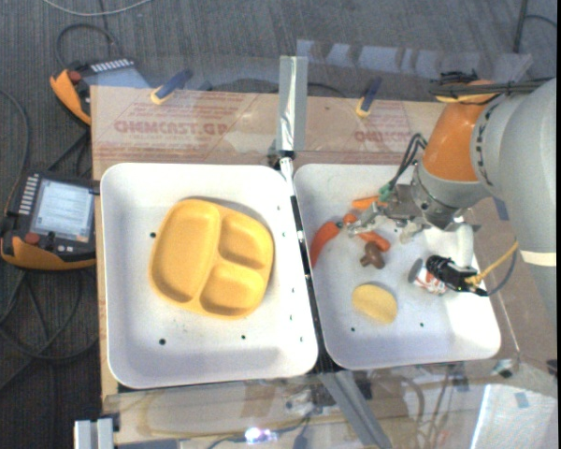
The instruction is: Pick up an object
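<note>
A carrot (325,237) is seen in the right bin (467,340), long axis slanting far-right. Whether the jaws of the gripper (379,215) are apart cannot be told.

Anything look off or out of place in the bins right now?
Nothing spilled or damaged. The yellow tray sits skewed in the left bin, rotated against its walls. In the right bin, the small items cluster under the tool, with a yellow disc lying apart toward the front.
</note>
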Motion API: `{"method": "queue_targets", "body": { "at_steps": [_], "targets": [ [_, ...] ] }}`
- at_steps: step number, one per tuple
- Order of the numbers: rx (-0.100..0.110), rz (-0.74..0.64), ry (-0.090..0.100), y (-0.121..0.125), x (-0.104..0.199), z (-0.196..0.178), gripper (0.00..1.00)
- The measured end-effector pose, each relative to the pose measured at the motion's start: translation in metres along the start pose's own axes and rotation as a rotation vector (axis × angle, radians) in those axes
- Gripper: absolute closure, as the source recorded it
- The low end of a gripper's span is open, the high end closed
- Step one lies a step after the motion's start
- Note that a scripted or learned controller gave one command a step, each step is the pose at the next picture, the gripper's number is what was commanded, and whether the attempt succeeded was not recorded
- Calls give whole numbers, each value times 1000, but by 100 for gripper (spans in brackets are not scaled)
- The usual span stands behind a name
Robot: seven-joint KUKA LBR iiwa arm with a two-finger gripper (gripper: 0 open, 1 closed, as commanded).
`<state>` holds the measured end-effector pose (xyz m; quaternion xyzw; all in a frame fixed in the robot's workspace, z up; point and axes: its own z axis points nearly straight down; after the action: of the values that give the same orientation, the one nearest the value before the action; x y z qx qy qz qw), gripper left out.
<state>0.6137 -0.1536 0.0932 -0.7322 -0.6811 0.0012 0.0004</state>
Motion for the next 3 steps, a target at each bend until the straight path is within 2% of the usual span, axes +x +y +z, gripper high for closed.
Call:
{"method": "queue_targets", "body": {
  "at_steps": [1, 2, 3],
  "targets": [
    [-16, -8, -6, -28, 9, 3, 0],
    [-16, -7, -3, -28, 9, -6, 100],
    [-16, -8, -3, -28, 9, -6, 0]
  ]
}}
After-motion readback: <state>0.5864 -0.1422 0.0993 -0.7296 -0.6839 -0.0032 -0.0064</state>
